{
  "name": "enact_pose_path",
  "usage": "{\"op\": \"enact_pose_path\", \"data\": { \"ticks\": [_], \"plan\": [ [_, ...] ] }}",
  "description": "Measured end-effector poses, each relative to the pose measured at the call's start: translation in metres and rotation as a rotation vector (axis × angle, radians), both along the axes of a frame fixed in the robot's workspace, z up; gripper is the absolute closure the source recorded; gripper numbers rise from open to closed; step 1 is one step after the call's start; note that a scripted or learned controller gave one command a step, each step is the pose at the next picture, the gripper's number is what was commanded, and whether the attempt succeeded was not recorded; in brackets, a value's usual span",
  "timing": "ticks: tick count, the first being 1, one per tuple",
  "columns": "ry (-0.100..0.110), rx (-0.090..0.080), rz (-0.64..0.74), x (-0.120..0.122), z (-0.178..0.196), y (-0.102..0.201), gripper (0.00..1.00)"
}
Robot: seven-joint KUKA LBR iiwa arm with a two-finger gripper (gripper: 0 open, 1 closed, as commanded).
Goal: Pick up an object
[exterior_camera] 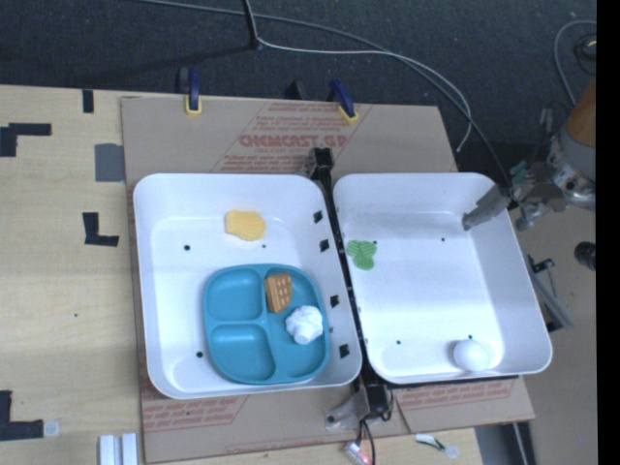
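Tool (482, 217) low over the far right corner of the right bin (504, 289), dark grey tip slanting down and leftward just inside the rim. Open or closed: cannot tell (too small and blurred at this angle). Nothing seen in its grip. Behind it, the grey arm (567, 177) reaching in from the right edge, with a patch of orange above the wrist.

Nearest on the white floor of that bin, but well apart from the tool: a small green object (361, 253) against the left wall. Further off still, a white ball (472, 355) near the front right corner, pale against the bin and easy to miss.

Across the black divider (334, 250), the left bin (160, 260). Toward its back, a yellow lump (245, 225) lying alone. In front of that, a blue tray (242, 337) with three compartments (two larger on the left, a narrower one on the right). In the narrower compartment, a brown ridged piece (278, 292), and just below it a white crumpled object (304, 325) resting at the tray's right side.

Under both bins, a sheet of cardboard (281, 139) with red lettering, pinned at the back by two blue-and-yellow clamps (194, 95). Beyond that, the pale wooden desk (58, 289) with black tape marks, and a thin cable (407, 66) running across the dark floor behind.
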State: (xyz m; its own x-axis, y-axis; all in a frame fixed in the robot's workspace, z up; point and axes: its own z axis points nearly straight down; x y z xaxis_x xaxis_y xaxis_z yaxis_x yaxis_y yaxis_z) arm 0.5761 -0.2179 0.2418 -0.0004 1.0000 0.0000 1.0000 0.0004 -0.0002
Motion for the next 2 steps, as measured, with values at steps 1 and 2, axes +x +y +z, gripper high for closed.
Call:
{"op": "enact_pose_path", "data": {
  "ticks": [1, 2],
  "plan": [
    [-0.003, 0.001, 0.004, -0.029, 0.025, 0.055, 0.00],
    [0.004, 0.002, 0.005, 0.060, -0.006, 0.109, 0.00]
  ]
}}
